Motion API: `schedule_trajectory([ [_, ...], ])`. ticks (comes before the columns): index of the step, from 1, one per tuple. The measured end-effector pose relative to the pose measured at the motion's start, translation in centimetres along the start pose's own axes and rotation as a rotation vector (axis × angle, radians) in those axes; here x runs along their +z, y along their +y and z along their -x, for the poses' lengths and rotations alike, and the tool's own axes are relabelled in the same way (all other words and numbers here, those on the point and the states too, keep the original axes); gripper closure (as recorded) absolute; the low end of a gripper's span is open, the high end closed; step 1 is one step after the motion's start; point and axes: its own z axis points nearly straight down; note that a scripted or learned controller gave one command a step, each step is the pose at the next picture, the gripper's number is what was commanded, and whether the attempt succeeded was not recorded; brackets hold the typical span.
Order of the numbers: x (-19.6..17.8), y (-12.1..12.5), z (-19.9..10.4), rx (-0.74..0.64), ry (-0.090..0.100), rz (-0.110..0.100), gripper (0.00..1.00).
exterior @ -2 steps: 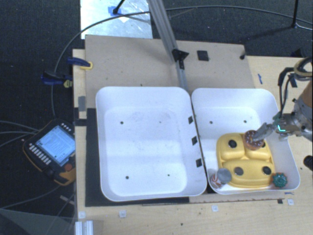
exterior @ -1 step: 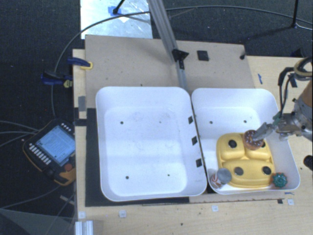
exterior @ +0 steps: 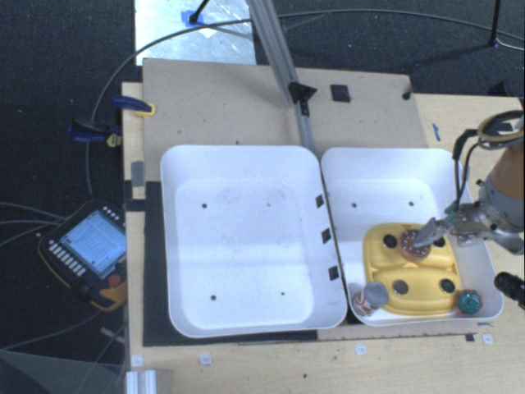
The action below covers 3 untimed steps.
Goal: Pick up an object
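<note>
Yellow toy (exterior: 410, 279), a moulded plastic piece with dark round holes, is found in the near part of the right bin (exterior: 385, 175), close to its front wall. A small grey and red object (exterior: 369, 297) is seen touching the toy's near left corner, and a small teal object (exterior: 469, 303) lies at its near right corner, against the bin's front right rim. On the top of the toy a round brownish piece (exterior: 413, 245) is seen, perhaps a small wheel, since the view is too coarse for certainty.

The jaws (exterior: 425, 236) are placed right over this brownish piece, at the far edge of the toy. Whether they are apart or together cannot be told from this slanted view, and nothing is clearly seen between them. The arm (exterior: 502, 189) comes in from the right side, with its orange band above the wrist and a dark cable looping beside it.

The left bin (exterior: 176, 220) is set beside the right one, the two rims touching in the middle, where three small black clips are seen. Both bins rest on the brown worktop (exterior: 221, 105). To the left, a handheld pendant (exterior: 86, 249) with a lit screen lies on the dark floor. Farther back, a grey pole (exterior: 275, 43) leans across the worktop, and a bright sheet (exterior: 193, 19) lies on the floor behind it.
</note>
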Motion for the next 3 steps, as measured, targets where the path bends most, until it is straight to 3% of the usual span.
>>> schedule_trajectory([
  [1, 4.3, 1.0, -0.6, 0.001, -0.001, 0.009, 0.0],
  [2, 4.2, 1.2, -0.6, -0.003, -0.004, 0.02, 0.0],
  [3, 3.1, 1.3, -0.6, -0.002, -0.003, 0.02, 1.0],
])
